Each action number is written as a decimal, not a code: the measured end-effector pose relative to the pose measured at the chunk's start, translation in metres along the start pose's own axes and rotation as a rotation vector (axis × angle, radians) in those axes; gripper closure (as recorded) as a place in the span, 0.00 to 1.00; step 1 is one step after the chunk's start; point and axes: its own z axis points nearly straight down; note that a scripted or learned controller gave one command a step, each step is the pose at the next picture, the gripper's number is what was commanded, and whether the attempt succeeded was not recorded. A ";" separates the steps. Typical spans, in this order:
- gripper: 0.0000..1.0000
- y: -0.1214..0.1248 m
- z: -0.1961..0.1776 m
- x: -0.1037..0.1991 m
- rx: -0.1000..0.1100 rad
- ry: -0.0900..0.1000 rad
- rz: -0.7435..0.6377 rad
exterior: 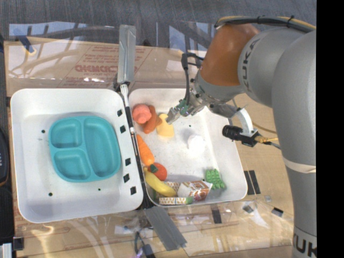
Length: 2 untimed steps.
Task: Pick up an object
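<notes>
Gripper (173,115) low in the right bin (228,149), just above a pale yellow piece (165,131); fingers too small and blurred to tell apart. Peach-pink toy (141,113) partly hidden beside it. Snack packet (189,191) cut by the bin's rim.

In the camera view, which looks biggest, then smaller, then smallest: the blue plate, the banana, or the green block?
1. Blue plate, by far the biggest.
2. Banana.
3. Green block, a bit smaller than the banana.

Grey arm (279,74) enters from right – orange-banded wrist angled down-left, gripper (173,114) low.
</notes>
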 end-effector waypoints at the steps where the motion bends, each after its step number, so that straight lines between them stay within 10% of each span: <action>1: 1.00 0.042 -0.013 0.005 0.002 0.001 0.223; 2: 0.00 0.042 -0.013 0.005 0.003 0.001 0.223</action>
